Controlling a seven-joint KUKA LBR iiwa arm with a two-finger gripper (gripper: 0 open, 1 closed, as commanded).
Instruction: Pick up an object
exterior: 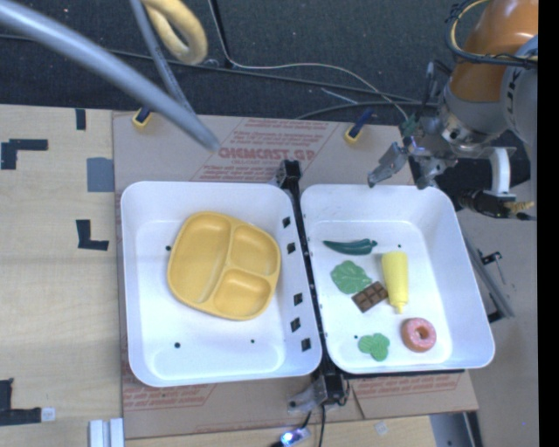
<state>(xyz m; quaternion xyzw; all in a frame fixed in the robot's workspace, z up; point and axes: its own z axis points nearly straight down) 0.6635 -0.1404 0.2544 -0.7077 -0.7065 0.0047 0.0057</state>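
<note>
Camera view from above the bench: nearest the viewer, at the bottom of the frame, the front rims of two shallow white bins sit side by side on a brown cardboard sheet (262, 148). The right bin (454, 349) holds all the small toy foods. Closest to the front lie a green broccoli-like piece (376, 347) and, to its right, a pink doughnut (418, 334). Just behind them a brown chocolate bar (369, 297) rests at a slant, touching or nearly touching a green leafy piece (349, 277) on its left. A yellow bottle (396, 278) lies lengthwise just to the right of the chocolate. Farther back in the same bin a dark green chili pepper (350, 247) lies crosswise.

The left bin (140, 349) holds a yellow divided plate (224, 264) with three compartments, turned at an angle near the bin's middle.

Beyond the bins, past the right bin's far right corner, the gripper (403, 164) hangs above the bench edge, outside the bin and well apart from every object. It holds nothing. Its dark fingers point down and to the left; whether the jaws are spread or pressed together I cannot tell from this angle. Behind it rises the grey arm with its orange band (489, 44).

At the far left, a grey pole (105, 65) crosses the top of the frame diagonally, with a yellow looped object (179, 26) beside it.
</note>
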